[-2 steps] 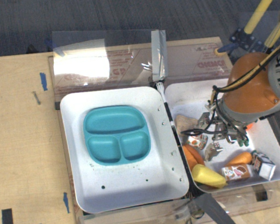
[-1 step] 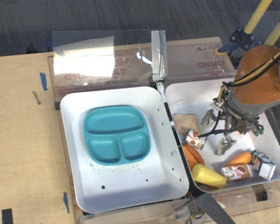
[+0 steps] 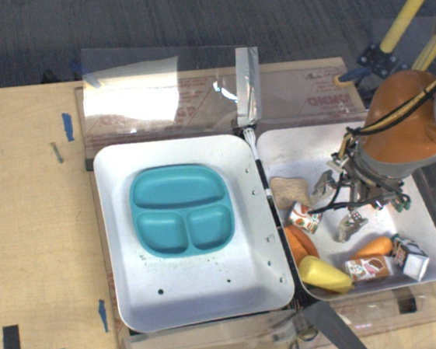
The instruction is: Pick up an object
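- My gripper (image 3: 347,198) hangs over the middle of the right bin (image 3: 427,220), under the orange band (image 3: 403,117) of my wrist.
- Whether it is released or clenched I cannot tell; the mechanism and its cables are a tangle from this angle, and I see nothing between them.
- Below it, on the bin floor, lies a small grey metallic piece (image 3: 351,226).
- To its left sit a tan flat piece (image 3: 289,190) and a small red-and-white carton (image 3: 303,218).
- Along the near edge lie an orange carrot-like item (image 3: 299,243), a yellow banana-shaped toy (image 3: 324,273), a red-and-white packet (image 3: 369,268), a small orange piece (image 3: 376,247) and a little dark-and-white box (image 3: 411,259).
- The left bin (image 3: 130,297) holds a teal divided tray (image 3: 181,209) with three compartments.
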You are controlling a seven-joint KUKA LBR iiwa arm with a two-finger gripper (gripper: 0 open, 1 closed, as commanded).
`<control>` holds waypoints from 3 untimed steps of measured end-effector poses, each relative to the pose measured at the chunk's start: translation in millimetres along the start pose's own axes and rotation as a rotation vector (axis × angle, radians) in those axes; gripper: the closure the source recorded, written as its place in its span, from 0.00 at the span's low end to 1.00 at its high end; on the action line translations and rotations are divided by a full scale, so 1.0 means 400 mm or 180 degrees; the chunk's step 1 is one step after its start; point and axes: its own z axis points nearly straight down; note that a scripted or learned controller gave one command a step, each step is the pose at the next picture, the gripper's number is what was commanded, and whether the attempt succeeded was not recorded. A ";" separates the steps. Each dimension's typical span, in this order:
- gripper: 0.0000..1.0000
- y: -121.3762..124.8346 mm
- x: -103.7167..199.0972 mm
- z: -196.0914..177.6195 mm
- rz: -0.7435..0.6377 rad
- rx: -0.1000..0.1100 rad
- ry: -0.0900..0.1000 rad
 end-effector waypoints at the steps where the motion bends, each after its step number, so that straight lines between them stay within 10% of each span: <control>1: 0.00 0.077 -0.028 -0.001 0.0034 -0.0009 0.0008; 3: 0.00 -0.001 -0.062 0.001 -0.0580 -0.0009 0.0002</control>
